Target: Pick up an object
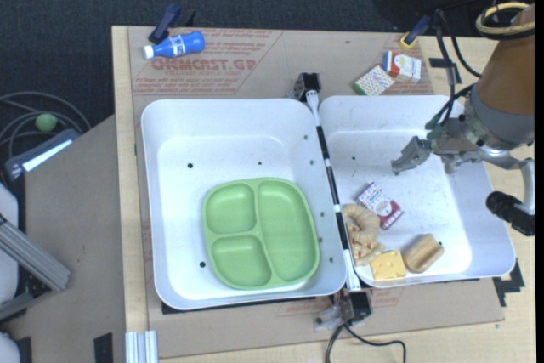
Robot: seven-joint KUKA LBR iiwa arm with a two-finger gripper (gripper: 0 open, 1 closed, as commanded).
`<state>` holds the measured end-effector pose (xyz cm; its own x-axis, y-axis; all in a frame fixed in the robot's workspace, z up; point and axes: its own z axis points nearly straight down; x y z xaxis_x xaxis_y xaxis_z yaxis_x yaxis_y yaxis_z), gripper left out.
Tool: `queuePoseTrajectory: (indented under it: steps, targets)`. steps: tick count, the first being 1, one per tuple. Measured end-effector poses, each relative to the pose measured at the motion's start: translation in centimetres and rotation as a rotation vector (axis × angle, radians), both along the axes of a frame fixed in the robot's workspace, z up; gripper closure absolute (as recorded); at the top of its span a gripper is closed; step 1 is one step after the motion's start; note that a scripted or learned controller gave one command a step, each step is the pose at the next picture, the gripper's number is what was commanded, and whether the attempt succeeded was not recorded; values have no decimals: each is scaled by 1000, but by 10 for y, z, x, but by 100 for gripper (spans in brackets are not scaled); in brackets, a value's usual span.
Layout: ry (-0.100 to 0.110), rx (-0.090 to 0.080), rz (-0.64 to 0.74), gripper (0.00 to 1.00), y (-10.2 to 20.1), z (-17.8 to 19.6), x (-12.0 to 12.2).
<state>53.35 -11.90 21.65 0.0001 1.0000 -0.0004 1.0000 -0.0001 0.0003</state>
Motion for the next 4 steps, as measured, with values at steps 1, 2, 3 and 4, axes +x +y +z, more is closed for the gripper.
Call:
queuePoseTrajectory:
  steps: [1, 2, 3, 4]
  targets:
    - [4, 1, 0, 0, 17, -109, -1]
    - [2, 1, -1, 0, 28, -132, -17]
    - [-1, 0, 0, 0, 13, -132, -7]
    - [-2, -1, -1, 100, 13, -122, -6]
